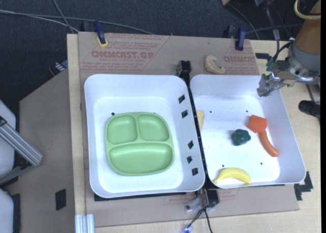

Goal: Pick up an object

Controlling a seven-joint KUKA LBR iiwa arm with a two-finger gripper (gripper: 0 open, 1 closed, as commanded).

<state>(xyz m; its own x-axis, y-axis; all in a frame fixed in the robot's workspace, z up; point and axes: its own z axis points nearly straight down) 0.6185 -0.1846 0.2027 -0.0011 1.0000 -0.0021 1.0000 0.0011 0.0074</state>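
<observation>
Pincer hanging at the upper right rim of the right bin, can't tell its state, nothing lifted yet, with the orange tool, green lump and banana all waiting on the bin floor

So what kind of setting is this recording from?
Most likely a robotics lab bench: two shallow white plastic bins on clamped cardboard sheeting, loose cables over dark carpet, and toy items such as a yellow plastic banana.
</observation>
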